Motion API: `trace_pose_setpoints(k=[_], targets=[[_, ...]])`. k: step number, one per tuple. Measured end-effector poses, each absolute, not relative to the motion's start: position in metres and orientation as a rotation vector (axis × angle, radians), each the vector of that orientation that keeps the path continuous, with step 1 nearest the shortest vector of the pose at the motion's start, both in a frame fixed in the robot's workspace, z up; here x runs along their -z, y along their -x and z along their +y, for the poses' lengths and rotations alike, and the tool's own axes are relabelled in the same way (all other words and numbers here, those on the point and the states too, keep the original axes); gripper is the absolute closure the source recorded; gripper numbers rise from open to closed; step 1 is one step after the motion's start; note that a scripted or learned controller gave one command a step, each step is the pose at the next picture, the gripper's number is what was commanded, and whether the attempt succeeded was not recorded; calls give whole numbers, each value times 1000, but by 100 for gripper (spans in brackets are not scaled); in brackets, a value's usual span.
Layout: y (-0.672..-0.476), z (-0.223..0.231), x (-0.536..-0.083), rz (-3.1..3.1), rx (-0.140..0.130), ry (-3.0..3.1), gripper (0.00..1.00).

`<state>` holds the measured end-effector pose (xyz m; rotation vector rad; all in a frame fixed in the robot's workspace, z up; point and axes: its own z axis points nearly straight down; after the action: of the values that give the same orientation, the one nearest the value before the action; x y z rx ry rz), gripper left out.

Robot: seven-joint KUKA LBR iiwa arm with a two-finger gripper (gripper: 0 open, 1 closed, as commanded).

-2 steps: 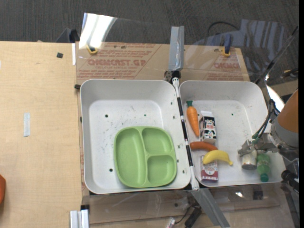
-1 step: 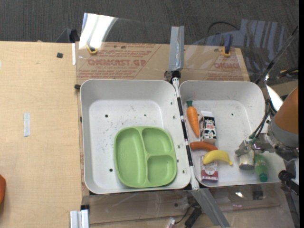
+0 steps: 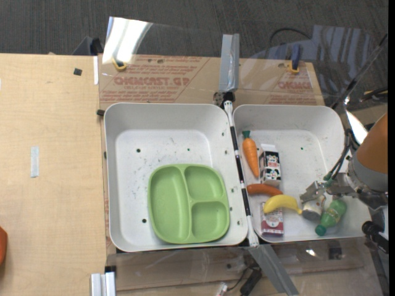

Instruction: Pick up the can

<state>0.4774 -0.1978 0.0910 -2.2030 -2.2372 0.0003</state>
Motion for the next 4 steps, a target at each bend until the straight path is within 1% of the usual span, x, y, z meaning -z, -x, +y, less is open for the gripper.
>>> trace_pose_setpoints(k=[1,2,3,4], targets=[[-477,-171,-90,-2173,-2,2264,0],[-477,-164,-120,-2127,-2,2310,0],[-477,-181,-91,-2126,-3,2309,0],[-477,-169,-101,-2058,-2,2372,0]])
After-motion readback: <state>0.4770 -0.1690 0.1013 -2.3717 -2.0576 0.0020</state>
